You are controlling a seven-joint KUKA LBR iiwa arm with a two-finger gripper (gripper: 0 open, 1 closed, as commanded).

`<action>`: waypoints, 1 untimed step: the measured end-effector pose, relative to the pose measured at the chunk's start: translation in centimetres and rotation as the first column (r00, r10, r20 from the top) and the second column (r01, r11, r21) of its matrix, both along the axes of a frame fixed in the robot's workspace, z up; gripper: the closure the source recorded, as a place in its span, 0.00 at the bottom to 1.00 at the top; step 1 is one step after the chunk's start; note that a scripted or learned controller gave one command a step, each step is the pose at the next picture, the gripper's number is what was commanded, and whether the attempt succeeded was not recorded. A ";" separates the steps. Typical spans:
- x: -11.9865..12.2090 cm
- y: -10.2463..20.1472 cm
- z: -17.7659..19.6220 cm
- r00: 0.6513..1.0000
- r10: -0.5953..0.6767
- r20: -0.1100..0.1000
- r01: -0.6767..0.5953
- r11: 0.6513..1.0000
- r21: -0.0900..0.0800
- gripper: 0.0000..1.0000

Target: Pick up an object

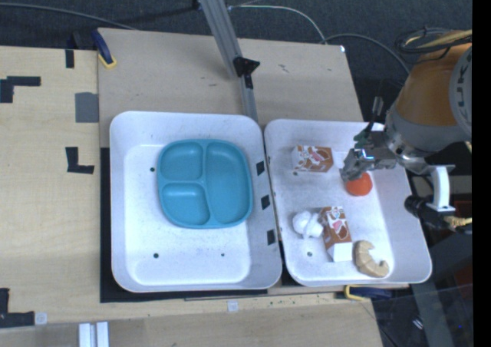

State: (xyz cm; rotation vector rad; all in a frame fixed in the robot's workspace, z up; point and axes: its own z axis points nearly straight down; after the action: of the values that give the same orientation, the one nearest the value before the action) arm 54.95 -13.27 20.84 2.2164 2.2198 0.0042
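In the right bin (pixel 406 207), my gripper (pixel 355 170) hangs low over a small orange-red ball (pixel 358 184), which lies just under its fingertips near the bin's upper right. A brown-and-white packet (pixel 313 158) rests to the left of it. Lower down lie a small white object (pixel 305 224), a second brown-and-white packet (pixel 334 232) and a tan croissant-shaped piece (pixel 371 259). The view does not reveal whether the ball sits between the fingers.
The left bin (pixel 130 207) holds a blue divided plate (pixel 205 183). A grey metal pole (pixel 219 19) slants over the bench behind the bins. The arm's orange band (pixel 430 96) is at the right edge.
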 end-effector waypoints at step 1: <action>0.1 0.0 1.7 1.000 0.000 -0.004 0.000 1.000 0.001 1.00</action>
State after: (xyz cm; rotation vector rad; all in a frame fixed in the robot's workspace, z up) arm 55.01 -13.24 22.58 2.2191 2.2226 0.0010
